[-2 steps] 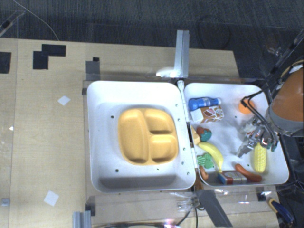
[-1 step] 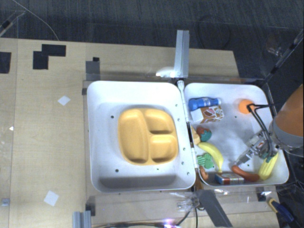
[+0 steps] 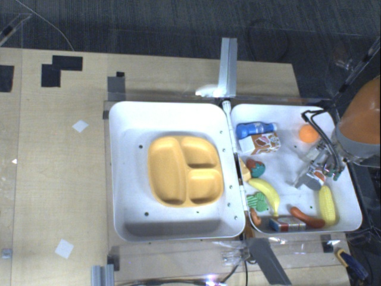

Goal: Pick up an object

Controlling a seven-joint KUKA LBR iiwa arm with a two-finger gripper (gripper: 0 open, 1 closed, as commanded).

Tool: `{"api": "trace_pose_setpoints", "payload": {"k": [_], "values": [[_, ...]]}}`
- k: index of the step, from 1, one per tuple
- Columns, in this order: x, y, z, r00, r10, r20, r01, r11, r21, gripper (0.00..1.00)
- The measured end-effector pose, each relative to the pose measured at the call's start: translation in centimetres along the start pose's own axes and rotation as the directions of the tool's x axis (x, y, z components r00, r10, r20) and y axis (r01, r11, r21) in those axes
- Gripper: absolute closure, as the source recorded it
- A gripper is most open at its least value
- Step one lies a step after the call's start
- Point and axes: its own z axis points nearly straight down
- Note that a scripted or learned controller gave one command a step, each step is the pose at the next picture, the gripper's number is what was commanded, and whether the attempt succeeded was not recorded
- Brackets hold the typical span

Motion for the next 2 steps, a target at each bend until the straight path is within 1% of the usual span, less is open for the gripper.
{"api": "trace_pose_setpoints", "payload": {"k": [1,2], "values": [[-5.2,3.5,0.2,0.972,0.237,-0.003,-0.237,0.972,0.001,0.00],[-5.5,3.8,-1.3,0.973,0.229,0.008,-0.229,0.973,-0.004,1.00]]}}
